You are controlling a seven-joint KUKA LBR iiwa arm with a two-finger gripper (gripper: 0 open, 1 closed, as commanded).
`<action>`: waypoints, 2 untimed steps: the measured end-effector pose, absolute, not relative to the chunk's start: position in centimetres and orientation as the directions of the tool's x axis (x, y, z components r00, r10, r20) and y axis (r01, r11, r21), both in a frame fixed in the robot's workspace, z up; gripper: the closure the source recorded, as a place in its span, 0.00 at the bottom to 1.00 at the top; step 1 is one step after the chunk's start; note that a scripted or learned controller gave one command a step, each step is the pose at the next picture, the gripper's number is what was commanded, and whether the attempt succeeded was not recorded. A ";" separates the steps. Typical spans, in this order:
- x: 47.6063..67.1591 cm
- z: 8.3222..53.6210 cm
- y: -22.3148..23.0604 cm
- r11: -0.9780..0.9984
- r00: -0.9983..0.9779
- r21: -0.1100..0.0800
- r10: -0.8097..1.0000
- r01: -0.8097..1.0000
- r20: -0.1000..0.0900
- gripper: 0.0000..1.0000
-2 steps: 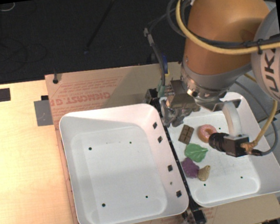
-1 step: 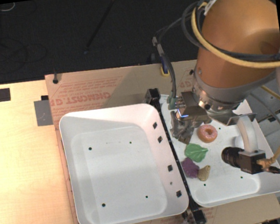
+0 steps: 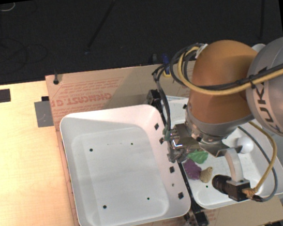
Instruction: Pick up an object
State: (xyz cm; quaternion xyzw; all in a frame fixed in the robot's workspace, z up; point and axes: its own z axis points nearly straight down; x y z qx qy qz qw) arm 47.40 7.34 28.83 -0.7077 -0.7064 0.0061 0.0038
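Green obj [image 3: 198, 156] just beside jaws [image 3: 180, 150]

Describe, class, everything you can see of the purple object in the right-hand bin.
The purple object is a small, soft-looking lump of dull violet with an uneven outline. It lies on the floor of the right bin, close to the bin's left wall. A green object sits against its upper edge and a tan object is just to its right. The arm's wrist overhangs it from above.

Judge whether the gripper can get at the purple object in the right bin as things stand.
Probably yes: the gripper hangs just above the purple object, near the right bin wall, with only a green piece and a tan piece beside it.
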 end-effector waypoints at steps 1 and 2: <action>50.0 31.1 8.4 0.001 -0.001 -0.002 1.000 1.000 -0.001 1.00; 48.0 37.5 15.5 0.006 -0.006 0.001 1.000 1.000 0.001 1.00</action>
